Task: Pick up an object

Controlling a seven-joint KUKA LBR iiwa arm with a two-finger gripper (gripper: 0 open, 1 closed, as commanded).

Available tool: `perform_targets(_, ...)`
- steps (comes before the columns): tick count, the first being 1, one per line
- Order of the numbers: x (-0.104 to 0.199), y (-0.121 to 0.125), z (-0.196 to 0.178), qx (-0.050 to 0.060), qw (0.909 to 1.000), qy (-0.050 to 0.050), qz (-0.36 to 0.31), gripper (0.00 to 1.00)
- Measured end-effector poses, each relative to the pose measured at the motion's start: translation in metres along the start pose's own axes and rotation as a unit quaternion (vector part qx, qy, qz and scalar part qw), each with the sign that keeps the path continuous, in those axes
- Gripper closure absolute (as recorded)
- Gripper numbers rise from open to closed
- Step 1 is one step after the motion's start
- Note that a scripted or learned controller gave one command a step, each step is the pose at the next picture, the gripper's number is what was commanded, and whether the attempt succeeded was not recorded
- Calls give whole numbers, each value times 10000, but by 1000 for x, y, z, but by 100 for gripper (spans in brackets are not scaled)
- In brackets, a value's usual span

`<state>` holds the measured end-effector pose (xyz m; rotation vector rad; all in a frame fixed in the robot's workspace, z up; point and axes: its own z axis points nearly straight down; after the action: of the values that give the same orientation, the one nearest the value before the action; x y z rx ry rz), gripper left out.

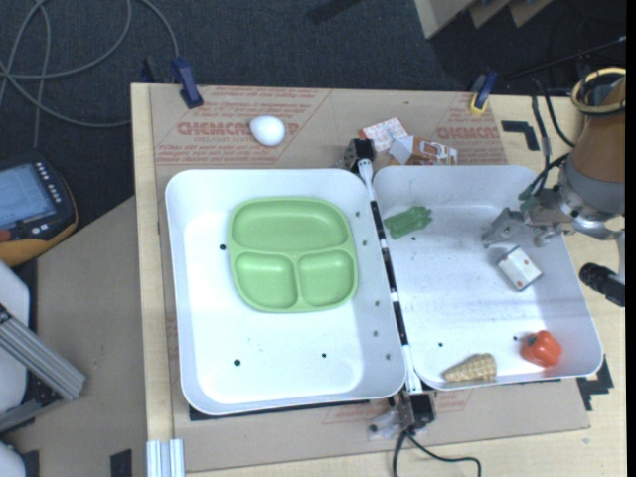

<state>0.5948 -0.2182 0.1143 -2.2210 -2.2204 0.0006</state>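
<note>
The left bin holds a green tray; the pincer, seemingly spread, hovers in the right bin above a white block.

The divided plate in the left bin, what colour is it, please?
Light green, seen in the camera view.

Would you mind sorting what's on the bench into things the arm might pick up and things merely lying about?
Candidates for picking, right bin:
- white block, just below the gripper
- green piece
- red-orange item
- waffle cone

Lying about:
- green divided tray in left bin
- white egg
- wrappers
- blue clamps
</note>
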Motion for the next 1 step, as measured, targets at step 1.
perform_targets(1, 20, -5, 30, 4, 10000, 3, -5, 0)
